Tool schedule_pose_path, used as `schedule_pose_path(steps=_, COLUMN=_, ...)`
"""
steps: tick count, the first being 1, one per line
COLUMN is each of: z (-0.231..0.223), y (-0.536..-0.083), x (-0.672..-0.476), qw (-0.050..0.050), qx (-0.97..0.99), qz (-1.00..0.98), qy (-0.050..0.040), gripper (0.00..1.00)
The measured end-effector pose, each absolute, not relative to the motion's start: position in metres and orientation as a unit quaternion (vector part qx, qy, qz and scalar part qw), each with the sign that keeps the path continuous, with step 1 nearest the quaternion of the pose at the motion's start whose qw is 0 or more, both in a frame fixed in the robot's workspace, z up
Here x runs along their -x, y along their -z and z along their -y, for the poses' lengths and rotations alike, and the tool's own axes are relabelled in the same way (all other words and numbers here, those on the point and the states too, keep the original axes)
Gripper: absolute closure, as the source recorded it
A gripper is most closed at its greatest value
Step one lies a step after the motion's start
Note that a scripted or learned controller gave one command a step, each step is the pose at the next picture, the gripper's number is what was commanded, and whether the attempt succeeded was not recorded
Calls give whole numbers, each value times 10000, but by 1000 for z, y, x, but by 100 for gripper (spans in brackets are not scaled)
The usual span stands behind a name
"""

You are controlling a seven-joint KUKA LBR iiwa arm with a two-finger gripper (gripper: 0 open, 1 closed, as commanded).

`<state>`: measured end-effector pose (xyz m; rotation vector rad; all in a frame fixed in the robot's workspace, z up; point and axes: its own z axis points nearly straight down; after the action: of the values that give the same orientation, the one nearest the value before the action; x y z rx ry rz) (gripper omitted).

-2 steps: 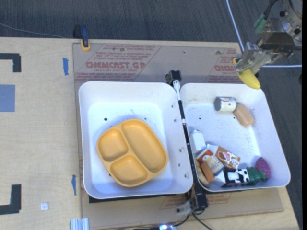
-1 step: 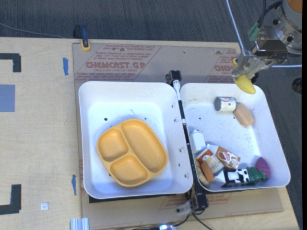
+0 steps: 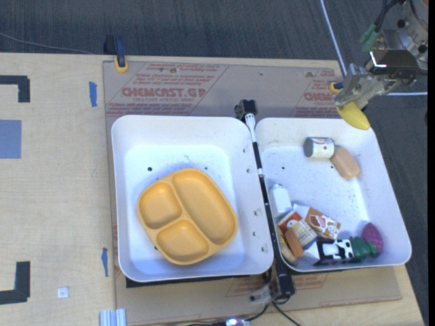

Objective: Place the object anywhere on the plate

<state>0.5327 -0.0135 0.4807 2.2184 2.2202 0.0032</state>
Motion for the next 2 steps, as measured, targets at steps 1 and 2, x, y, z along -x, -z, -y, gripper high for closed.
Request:
schedule_pose_path(steps=1, z=5, y=-463, x=-533, qw=-5, qx=-7068, qz=-7074, qy=6, gripper=100)
schedule_pose_path(steps=2, z=3, y=-484, x=-525, qw=18, qx=-7068, qz=-7075, qy=-13, gripper=100)
